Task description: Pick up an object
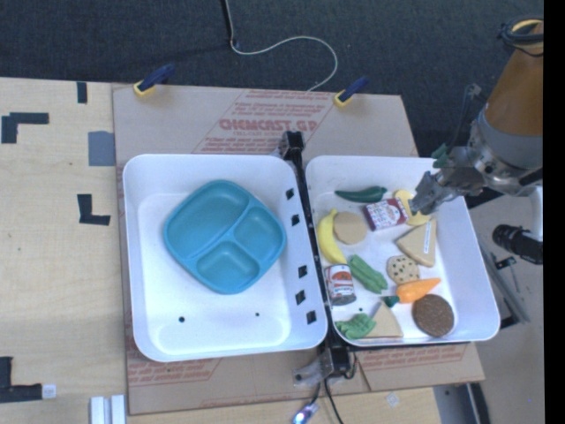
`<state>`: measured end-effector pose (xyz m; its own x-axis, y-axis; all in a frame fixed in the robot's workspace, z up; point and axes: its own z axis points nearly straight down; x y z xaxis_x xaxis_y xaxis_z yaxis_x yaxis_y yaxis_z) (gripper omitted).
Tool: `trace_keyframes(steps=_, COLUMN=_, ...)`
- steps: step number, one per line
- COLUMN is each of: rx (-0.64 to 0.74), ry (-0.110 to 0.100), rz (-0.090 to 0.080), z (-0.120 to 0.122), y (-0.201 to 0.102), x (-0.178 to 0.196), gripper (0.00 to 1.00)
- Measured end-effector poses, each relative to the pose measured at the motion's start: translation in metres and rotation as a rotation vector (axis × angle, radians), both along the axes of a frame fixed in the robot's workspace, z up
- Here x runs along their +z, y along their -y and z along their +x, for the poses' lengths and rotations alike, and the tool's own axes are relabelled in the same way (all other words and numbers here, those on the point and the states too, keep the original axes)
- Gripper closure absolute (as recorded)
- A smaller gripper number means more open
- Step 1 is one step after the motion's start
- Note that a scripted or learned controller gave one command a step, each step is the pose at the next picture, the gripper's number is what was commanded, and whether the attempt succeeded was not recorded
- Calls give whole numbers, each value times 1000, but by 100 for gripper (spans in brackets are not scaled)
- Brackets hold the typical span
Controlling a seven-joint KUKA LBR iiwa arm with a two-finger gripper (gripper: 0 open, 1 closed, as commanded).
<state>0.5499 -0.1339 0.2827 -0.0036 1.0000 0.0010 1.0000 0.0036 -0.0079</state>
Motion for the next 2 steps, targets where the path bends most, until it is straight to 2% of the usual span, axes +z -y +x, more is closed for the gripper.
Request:
trace_keyframes(steps=1, rx=1, ry=3, rz=0, z=57, y=-25, x=-87, gripper=100)
trace_keyframes(steps=2, rx=6, ry=4, rz=2, z=47, y=-120, x=-100, gripper=100)
